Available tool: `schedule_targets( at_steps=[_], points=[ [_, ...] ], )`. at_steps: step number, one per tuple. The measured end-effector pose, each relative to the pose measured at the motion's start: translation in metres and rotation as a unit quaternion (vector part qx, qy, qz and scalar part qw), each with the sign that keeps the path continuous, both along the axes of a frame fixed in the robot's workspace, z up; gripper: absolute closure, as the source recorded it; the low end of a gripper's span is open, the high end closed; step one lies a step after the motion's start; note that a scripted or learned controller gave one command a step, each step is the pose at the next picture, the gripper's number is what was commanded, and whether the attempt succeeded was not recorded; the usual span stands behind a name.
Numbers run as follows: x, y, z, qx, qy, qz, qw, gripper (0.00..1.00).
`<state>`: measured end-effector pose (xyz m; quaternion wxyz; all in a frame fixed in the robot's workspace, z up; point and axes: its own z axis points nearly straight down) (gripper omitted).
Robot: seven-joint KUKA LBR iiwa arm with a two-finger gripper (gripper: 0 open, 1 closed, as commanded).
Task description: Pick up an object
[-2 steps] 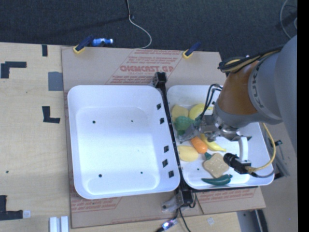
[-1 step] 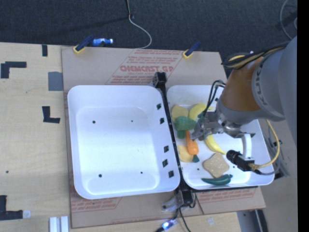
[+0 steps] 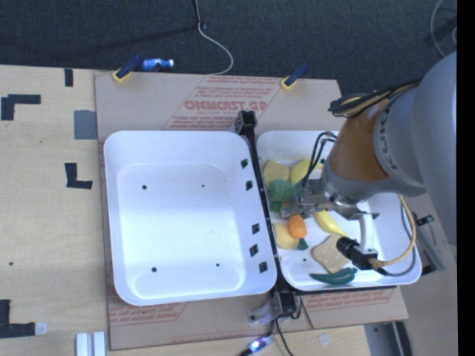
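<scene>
Right bin (image 3: 386, 277), toy food inside. My tool (image 3: 310, 196) low over pile; open or closed, I cannot tell. Nearest target, orange piece (image 3: 297, 227), lies just below-left of tool, touching yellow piece (image 3: 284, 236). Green pepper (image 3: 334, 277) farther, near bin's front rim.

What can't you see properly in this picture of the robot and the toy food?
- The gripper: the arm's wrist covers it from above, so whether it grips anything is unclear.
- Yellow pieces at the right bin's back: partly under the arm, exact kind unclear.
- The right bin: its back right part is hidden by the arm.
- The blue thing beyond the cardboard: too small to identify.
</scene>
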<state>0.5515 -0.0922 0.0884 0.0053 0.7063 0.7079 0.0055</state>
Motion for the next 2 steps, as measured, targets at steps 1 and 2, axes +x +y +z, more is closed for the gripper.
schedule_targets(
  at_steps=[1,2],
  points=[
    [0.046,0.073,0.102,0.0006,0.002,0.004,1.0000,1.00],
    [0.099,0.154,0.130,0.0013,0.005,0.004,1.0000,1.00]
  ],
)
